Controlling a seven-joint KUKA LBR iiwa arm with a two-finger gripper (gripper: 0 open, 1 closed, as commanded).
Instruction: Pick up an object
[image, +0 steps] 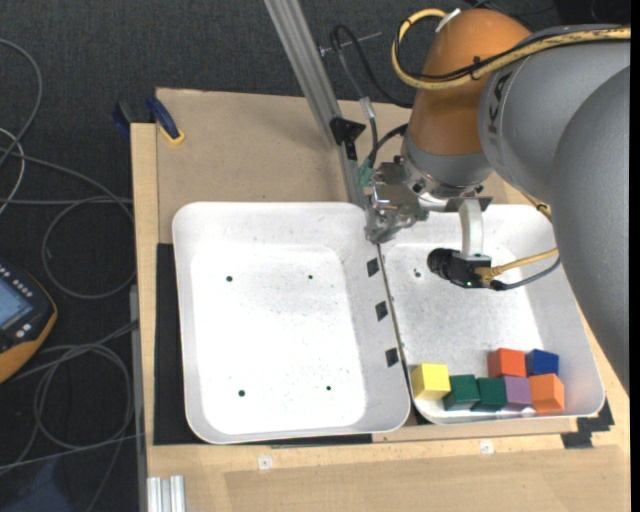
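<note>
The blocks (491, 392) are grouped at the right bin's (470, 325) near edge, well apart from the tool (380, 222), seen at its far left corner; open or closed cannot be told.

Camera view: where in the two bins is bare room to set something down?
The left bin floor is bare throughout. The right bin is free in its middle, between the arm above its far end and the coloured blocks crowding its near edge.
</note>
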